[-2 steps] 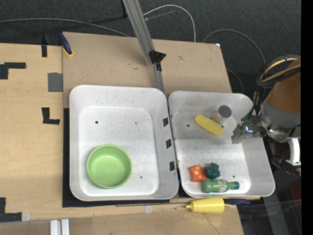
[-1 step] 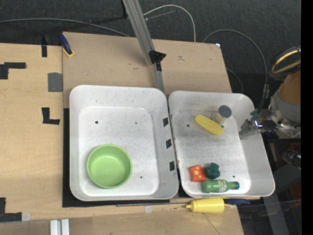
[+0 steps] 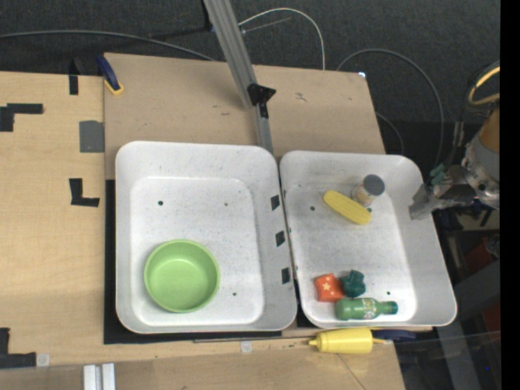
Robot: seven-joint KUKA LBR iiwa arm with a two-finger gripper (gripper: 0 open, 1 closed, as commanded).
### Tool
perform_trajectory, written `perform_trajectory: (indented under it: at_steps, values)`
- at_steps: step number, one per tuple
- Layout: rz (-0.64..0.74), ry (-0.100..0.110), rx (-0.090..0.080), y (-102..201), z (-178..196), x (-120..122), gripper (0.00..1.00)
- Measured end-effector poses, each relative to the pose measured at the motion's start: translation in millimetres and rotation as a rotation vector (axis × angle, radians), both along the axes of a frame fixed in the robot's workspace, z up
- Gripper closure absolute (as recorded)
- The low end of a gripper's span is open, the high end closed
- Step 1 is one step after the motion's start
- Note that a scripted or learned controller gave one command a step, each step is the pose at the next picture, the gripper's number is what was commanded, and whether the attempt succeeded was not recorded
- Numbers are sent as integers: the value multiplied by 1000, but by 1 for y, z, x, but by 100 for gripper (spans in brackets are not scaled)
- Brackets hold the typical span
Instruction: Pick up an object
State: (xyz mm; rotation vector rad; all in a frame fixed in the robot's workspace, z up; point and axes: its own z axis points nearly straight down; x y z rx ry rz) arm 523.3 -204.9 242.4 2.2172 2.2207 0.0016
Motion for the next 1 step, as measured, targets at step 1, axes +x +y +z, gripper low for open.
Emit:
perform_trajectory:
  at_steps: [1]
  values:
    - [3,7,3,51,-10,-11,100]
